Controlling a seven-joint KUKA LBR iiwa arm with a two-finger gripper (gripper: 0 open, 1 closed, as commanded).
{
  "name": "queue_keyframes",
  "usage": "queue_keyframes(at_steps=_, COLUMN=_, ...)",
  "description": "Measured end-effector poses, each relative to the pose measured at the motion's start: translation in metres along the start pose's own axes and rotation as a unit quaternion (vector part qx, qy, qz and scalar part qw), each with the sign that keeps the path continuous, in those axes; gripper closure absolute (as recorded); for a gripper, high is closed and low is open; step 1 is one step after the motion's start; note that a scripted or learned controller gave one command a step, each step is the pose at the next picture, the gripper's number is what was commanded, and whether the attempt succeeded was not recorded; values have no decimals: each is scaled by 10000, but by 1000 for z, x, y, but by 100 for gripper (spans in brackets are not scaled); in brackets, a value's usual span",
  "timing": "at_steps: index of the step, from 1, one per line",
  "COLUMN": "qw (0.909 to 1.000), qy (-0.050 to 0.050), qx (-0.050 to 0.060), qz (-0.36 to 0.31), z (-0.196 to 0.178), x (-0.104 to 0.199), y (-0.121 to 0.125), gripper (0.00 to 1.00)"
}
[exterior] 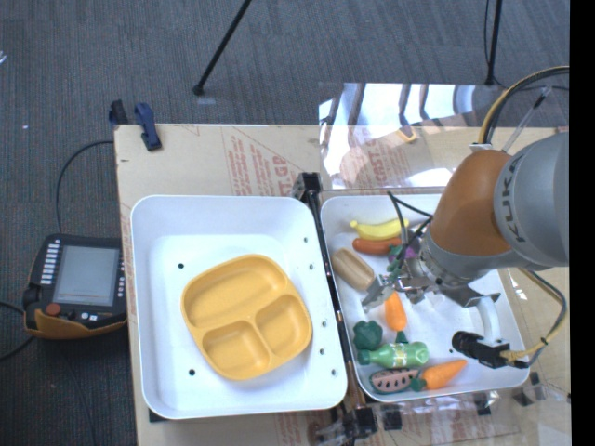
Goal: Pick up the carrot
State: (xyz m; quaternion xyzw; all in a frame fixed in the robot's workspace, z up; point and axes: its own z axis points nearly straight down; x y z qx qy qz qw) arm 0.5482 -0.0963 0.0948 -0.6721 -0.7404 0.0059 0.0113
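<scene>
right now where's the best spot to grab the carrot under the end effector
Grip the carrot across its thick upper-middle, coming straight down from above. It lies flat on the right bin floor, long axis roughly up-down in the camera view, tapering downward, with bare floor either side; the green bottle sits just below its tip.

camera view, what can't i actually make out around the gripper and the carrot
- Two-finger gripper: finger state unreadable, too small and crowded under the grey arm's wrist.
- Small orange carrot: top end meets the gripper; grasp can't be confirmed.
- Right shallow white bin: right part hidden by the arm.
- Second orange carrot: leaf end partly overlapped by the watermelon slice.
</scene>
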Motion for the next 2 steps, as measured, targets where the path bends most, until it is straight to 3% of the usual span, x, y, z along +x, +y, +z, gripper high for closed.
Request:
queue_keyframes(at_steps=1, qw=10000, qy=-7, qx=-59, qz=48, z=-16, x=-3, y=4, gripper=100)
queue_keyframes(at_steps=2, qw=9989, qy=-14, qx=-99, qz=460, z=-92, x=55, y=-58, gripper=100)
